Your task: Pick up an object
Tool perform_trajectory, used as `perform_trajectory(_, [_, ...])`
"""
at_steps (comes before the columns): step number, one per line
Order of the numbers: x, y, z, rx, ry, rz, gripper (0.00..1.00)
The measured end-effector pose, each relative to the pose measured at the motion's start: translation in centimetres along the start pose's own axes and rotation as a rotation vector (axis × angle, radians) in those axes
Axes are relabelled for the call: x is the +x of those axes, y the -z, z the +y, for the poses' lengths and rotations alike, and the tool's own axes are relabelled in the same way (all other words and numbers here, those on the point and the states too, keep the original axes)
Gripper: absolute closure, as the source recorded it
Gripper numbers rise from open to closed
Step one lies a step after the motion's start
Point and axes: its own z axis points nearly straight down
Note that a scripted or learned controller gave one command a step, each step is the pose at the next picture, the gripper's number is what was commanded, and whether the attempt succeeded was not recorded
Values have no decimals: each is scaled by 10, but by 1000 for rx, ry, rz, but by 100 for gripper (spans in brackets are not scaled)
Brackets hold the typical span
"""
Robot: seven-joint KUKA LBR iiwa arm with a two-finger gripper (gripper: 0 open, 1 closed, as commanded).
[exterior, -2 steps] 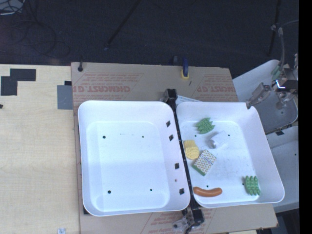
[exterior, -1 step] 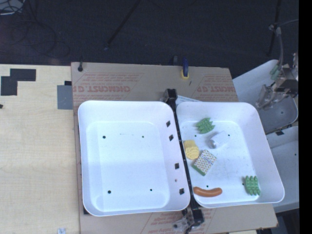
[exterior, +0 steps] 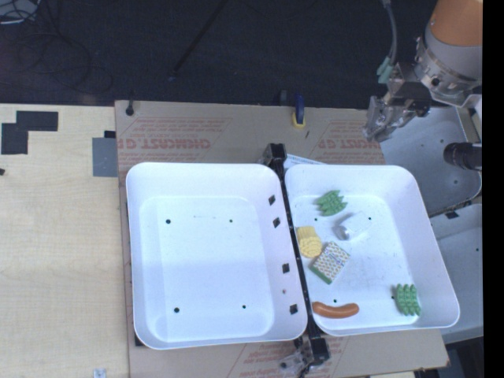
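Grey metal marks your end effector (exterior: 384,121), which hangs over the brown board (exterior: 205,136) just beyond the far rim of the right bin (exterior: 429,235), under the orange-banded arm (exterior: 453,30). You see nothing gripped in it, and how far it is open you cannot tell from this angle.

Take the right bin as your landmark. Nearest the end effector, by the bin's far wall, lies a green toy (exterior: 331,203). Just nearer the middle of the bin sits a small grey piece (exterior: 343,230). Toward the bin's left wall you have a yellow waffle (exterior: 309,242), and touching it on the near side a checked square block (exterior: 330,261), tilted. Along the bin's near wall lies an orange sausage (exterior: 335,309). In the bin's near right corner sits a second green toy (exterior: 407,299), well apart from the rest.

Left of the right bin, sharing a black clip joint, stands the left bin (exterior: 142,235). Both rest on the brown board, which lies on the pale wooden counter (exterior: 55,250).
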Motion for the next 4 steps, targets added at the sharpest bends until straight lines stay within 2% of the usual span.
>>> perform_trajectory(1, [89,-15,26,6,-2,0,100])
perform_trajectory(2, [145,-75,28,13,-6,-2,100])
perform_trajectory(3, [210,-34,34,3,-6,-1,100])
perform_trajectory(4, [150,-84,-16,15,-16,-6,100])
